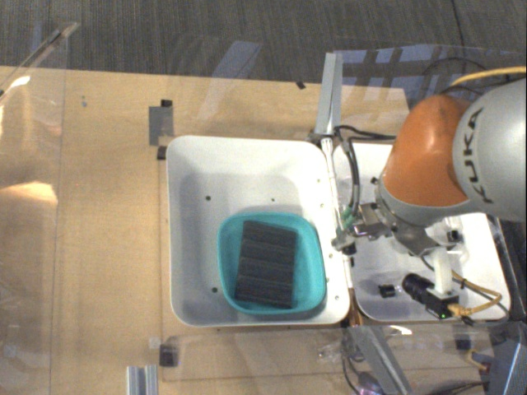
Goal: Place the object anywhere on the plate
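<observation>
A teal plate (312,257) sits in the front half of the left white bin (198,212). A dark grey ribbed block (266,263) lies flat on the plate, well inside its rim. My gripper (352,230) hangs under the orange-banded wrist above the left edge of the right bin (482,262), close to the wall between the two bins. It stands to the right of the plate and apart from the block. Nothing shows between it and the block.
The arm's grey and orange body (436,167) covers most of the right bin. A grey metal post (329,97) stands upright at the back between the bins. The wooden bench (82,220) lies open to the left.
</observation>
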